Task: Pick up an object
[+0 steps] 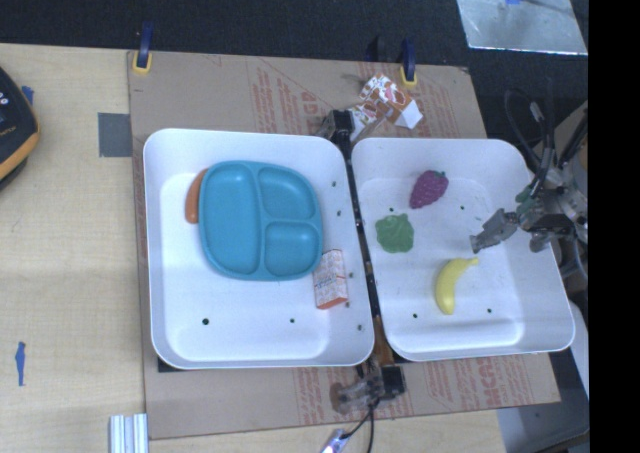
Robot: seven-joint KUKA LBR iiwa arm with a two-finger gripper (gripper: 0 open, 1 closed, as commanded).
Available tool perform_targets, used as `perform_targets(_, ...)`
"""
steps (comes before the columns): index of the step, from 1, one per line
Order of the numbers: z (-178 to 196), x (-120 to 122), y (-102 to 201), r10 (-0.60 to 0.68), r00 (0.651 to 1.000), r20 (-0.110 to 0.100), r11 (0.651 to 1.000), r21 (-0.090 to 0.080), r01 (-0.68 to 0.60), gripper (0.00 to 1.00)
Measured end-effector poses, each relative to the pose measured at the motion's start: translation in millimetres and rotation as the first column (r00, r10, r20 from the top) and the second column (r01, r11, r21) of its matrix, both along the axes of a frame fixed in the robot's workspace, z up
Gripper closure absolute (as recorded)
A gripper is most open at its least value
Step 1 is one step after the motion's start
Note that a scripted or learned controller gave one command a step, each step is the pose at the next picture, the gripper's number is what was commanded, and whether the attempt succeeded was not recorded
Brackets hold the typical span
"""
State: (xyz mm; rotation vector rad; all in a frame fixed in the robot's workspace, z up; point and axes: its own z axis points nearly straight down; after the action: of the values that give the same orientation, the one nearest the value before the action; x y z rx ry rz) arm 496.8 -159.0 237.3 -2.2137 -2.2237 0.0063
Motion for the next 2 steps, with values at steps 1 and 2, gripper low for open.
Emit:
perform_targets(1,-146,-3,48,0.001,1.0,0.001,1.0,0.0,-0.001,0.0)
perform_targets(2,-136,-3,47,0.005,1.0,0.0,1.0,-0.001,-0.005,1.0)
